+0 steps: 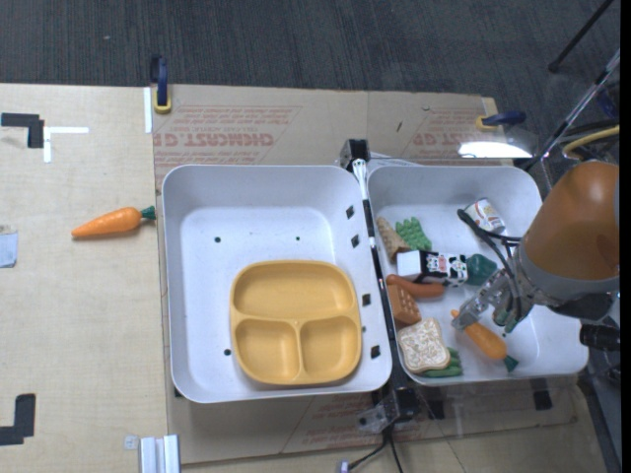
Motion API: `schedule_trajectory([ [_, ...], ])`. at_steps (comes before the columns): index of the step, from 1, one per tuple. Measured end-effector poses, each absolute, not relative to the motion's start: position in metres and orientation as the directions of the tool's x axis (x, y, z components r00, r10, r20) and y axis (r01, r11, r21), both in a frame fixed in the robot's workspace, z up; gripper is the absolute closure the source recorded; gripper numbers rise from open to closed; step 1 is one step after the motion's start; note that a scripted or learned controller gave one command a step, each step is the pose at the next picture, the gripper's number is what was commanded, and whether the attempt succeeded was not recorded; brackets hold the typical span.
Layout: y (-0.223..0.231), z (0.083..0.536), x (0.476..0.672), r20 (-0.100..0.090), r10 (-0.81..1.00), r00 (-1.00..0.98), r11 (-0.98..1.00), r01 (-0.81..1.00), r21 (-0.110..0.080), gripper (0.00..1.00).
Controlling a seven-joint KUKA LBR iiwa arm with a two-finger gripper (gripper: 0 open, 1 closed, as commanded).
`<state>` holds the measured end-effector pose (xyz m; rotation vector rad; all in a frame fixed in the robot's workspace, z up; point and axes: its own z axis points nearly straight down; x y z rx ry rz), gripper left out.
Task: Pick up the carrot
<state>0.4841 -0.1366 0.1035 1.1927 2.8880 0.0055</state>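
Low in the right white bin (552, 363), gripper (490, 313) hangs just above small orange plastic carrot (484, 341), seemingly placed for grasping it; finger state: cannot tell.

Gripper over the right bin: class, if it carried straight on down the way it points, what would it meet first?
Probably the carrot lying just under the gripper in the right bin; depth is hard to judge from one slanted view.

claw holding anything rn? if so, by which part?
Cannot tell. The claw sits low in the right bin, just above a carrot, but no grip on it is visible.
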Motion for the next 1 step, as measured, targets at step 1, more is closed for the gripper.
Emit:
schedule_trajectory([
  [1,-0.0483,0.1922,0.5046,-0.006,0.625,-0.78,0.78,0.625,0.003,1.0],
])
